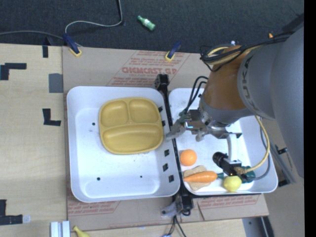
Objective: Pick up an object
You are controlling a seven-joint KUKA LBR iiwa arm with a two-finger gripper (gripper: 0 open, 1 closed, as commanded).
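Four toy foods bunched at the near end of the right bin [266,179]: one orange ball [188,157], one carrot [203,177] lying on one bread slice [193,173], one lemon [232,183]. Just beyond them, the gripper [195,128], finger state impossible to tell. Risk: a descent clipping two touching pieces and closing on neither. One yellow divided plate [131,125] in the left bin [79,172].

My two bins [84,181] look like smooth white plastic with a faint sheen. The yellow divided plate [131,124] in the left bin is matt plastic. Beneath lies brown printed cardboard [143,70], dull and flat. The orange ball [188,157] and lemon [232,183] look like smooth plastic. My arm's orange band [224,85] shines glossy; its grey casing [284,73] is satin-smooth.
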